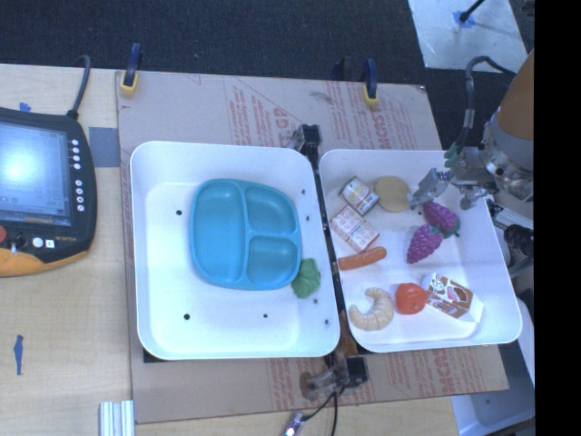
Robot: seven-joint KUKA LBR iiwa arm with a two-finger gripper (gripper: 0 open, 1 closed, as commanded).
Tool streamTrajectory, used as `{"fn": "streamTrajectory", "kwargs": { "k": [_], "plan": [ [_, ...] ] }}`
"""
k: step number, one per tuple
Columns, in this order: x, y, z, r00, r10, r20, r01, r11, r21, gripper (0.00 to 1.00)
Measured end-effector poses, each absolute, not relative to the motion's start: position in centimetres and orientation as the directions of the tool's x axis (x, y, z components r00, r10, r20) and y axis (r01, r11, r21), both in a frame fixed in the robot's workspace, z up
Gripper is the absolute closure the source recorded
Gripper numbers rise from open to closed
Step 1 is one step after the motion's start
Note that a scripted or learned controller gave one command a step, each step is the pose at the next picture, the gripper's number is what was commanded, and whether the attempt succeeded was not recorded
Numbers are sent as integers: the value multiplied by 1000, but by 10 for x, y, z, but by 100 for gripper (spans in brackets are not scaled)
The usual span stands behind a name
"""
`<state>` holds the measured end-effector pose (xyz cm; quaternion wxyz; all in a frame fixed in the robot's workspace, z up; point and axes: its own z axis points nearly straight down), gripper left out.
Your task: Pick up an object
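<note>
Arm: cut off at the right edge; the orange band and grey wrist show, the rest lies out of frame.
Gripper (434, 189): low over the upper right part of the right bin (508, 330); its metal parts blur together, and whether the fingers are open or closed cannot be told. Nothing visible between them.
Purple grapes (440, 216): just below the gripper tip, near or touching it; contact cannot be resolved.
Second grape bunch (423, 242): lower left of the first, beside it.
Tan round piece (393, 193): just left of the gripper.
Small cartons (359, 194): two, near the bin's left wall, well apart from the gripper.
Sausage (361, 259), croissant (372, 309), tomato (410, 298), milk carton (449, 296): lower half of the right bin.
Left bin (154, 271): blue divided plate (245, 234), a green item (307, 279) at its lower right corner.
Tablet (41, 189): on the bench, cut off at the left edge.
</note>
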<state>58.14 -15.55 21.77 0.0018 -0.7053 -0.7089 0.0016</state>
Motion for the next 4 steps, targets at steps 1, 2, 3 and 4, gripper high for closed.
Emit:
{"fn": "streamTrajectory", "kwargs": {
  "k": [1,2,3,4],
  "plan": [
    [536,-154,108,-5,1000,1,1000,5,-7,0],
    [476,-140,91,-6,1000,1,1000,6,-6,0],
    [476,-140,101,-10,1000,1,1000,10,-8,100],
    [494,-65,192,-6,1000,1,1000,6,-4,100]
  ]
}}
